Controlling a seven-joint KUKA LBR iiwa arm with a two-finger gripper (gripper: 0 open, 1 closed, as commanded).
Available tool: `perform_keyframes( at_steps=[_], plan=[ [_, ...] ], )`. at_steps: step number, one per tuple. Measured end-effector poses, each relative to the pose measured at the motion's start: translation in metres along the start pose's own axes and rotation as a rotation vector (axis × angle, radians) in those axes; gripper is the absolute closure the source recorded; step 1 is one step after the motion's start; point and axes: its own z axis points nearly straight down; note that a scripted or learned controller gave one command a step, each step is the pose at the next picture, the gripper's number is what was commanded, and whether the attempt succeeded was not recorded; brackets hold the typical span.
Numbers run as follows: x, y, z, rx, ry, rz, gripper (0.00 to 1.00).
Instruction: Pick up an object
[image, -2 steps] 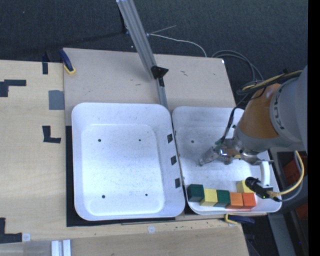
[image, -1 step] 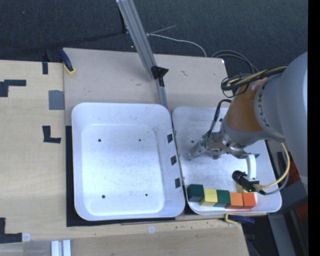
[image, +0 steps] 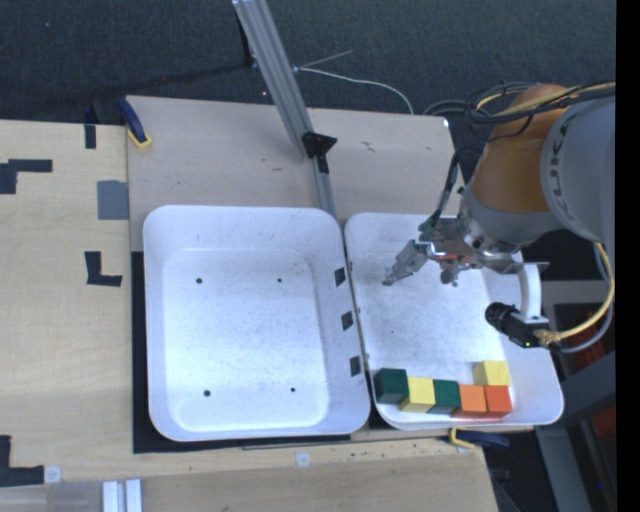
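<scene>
Top-down view, two white bins on table (image: 230, 170). Arm (image: 545, 150) enters from right w/ orange band above wrist; tool (image: 405, 268) hangs over upper part of right bin (image: 400, 330) — can't tell if released or clenched; nothing seen in its grip. Blocks lie along right bin's near edge, well apart from tool: dark green block (image: 391, 384), yellow block (image: 420, 392), green block (image: 446, 396), orange block (image: 472, 399), red-orange block (image: 498, 399) — a second yellow block (image: 491, 373) just behind. Left bin (image: 165, 300) alongside.
</scene>
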Motion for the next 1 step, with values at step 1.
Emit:
perform_keyframes(
  at_steps=[1],
  plan=[
    [-0.0600,-0.0545,0.0176,0.012,-0.002,0.011,0.00]
  ],
)
